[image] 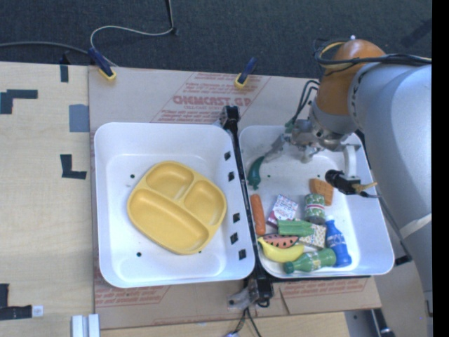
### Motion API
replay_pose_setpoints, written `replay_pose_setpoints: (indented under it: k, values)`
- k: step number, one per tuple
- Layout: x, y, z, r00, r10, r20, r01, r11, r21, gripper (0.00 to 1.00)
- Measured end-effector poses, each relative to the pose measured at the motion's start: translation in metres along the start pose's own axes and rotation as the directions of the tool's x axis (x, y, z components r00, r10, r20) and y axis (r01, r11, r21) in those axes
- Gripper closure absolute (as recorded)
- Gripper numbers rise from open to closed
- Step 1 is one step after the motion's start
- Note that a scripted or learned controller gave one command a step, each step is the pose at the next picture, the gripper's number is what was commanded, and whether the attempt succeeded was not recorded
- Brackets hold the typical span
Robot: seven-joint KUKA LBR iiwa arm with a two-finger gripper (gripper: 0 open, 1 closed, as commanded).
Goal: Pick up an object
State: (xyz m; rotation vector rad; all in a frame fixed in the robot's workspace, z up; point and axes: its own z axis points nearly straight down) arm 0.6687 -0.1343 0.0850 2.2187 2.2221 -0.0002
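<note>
The right bin's (382, 255) upper floor lies bare (near the arm (393, 104)); toys (305, 237) crowd its lower half, blocking passage.

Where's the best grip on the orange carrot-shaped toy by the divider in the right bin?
Grip the orange carrot-shaped toy across its narrow middle, coming straight down. It lies flat, lengthwise along the right bin's left wall, so close the fingers across its width; the wall side looks tight, and the yellow banana toy crowds its lower end.
</note>
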Motion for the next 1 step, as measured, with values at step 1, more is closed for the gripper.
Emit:
replay_pose_setpoints:
  k: [1]
  values:
    - [-0.0042, -0.0001, -0.0001, 1.000, 0.000, 0.000, 0.000, 1.000, 0.000, 0.00]
